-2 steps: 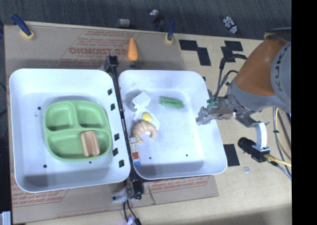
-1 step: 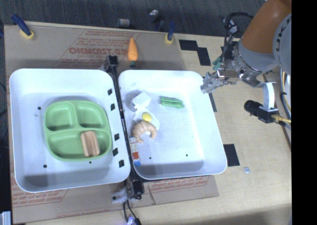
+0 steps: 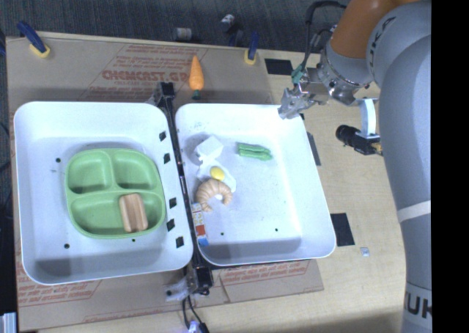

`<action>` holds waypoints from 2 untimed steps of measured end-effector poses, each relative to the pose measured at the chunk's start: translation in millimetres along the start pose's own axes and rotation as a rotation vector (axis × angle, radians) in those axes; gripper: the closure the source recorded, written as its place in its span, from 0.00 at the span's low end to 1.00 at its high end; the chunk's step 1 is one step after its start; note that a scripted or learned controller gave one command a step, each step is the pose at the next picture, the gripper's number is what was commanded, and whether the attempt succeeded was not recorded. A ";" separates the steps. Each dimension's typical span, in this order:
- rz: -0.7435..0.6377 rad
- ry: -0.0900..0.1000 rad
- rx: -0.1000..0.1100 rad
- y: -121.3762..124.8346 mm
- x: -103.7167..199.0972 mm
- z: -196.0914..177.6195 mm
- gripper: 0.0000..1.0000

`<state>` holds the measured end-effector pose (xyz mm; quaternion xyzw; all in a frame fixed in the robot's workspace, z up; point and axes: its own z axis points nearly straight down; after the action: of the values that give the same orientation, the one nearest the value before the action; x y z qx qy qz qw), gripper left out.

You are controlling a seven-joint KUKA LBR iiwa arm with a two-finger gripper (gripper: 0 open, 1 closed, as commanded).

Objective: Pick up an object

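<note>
Gripper over the right bin's far corner

The gripper hangs above the right bin rim; its finger state cannot be told. The croissant lies well apart, near the bin's left wall, untouched.

The arm is a thick, smooth-skinned cylinder of pale grey, with dark lettering partly visible near its lower end. A rounded orange band caps the segment above the wrist. Black cables loop beside that band. The wrist narrows to a metallic flange, ending in a small grey gripper.
</note>
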<state>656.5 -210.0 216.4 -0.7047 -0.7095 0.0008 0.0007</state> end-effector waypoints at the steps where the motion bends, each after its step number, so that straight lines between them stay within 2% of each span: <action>1: 0.000 -0.001 -0.002 0.3 -0.5 -1.4 0.00; 2: 0.000 0.001 0.002 -0.2 21.6 125.9 0.00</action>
<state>655.9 -188.4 90.5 -0.7046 -0.7096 0.0012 0.0020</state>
